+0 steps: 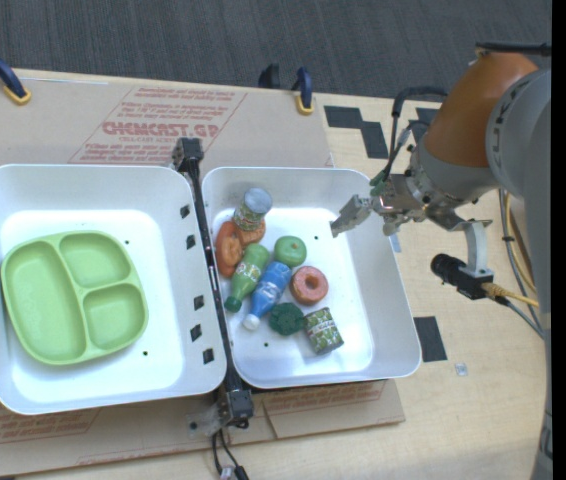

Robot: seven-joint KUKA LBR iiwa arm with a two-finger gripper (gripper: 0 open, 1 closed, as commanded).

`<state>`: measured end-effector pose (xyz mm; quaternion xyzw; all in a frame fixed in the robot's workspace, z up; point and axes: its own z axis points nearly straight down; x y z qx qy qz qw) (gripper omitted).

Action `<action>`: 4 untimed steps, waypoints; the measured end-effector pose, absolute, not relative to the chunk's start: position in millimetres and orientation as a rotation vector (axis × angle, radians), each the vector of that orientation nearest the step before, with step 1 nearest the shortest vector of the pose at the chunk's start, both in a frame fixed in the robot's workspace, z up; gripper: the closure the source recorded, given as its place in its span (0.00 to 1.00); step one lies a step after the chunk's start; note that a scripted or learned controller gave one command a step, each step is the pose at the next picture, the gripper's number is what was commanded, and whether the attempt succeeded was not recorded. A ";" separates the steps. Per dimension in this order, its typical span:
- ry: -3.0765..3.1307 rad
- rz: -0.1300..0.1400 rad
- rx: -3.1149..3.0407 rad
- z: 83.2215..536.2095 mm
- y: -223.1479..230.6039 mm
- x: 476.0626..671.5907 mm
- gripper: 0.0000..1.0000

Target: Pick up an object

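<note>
Right bin (pixel 388 298), nearest first: a small green can (pixel 324 331) lay tilted at the near side of the heap, just left of it a dark green leafy lump (pixel 285 318); both looked light, the can stiff and smooth, likely to roll if pinched across its curve; better taken across its short body. Next back, a pink ring doughnut (pixel 310 284), a blue bottle (pixel 267 288) and a green bottle (pixel 246 274) lay side by side, touching; probably hollow plastic, slippery. Beyond them a green apple (pixel 290 250), an orange piece (pixel 228 248) and a grey-capped jar (pixel 252 211). The doughnut looked easiest: exposed on its right, rim narrow enough to pinch. The hand (pixel 351 215) hung over the bin's far right part, holding nothing; width of its opening could not be told. Left bin (pixel 3 368) carried a green divided plate (pixel 73 296).
</note>
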<state>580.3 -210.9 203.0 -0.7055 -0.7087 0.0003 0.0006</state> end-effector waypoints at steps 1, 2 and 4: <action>-2.226 0.001 -2.215 203.0 -210.9 580.3 0.00; -2.226 0.001 -2.215 203.0 -210.9 580.3 0.00; -2.226 0.001 -2.215 203.0 -210.9 580.3 0.00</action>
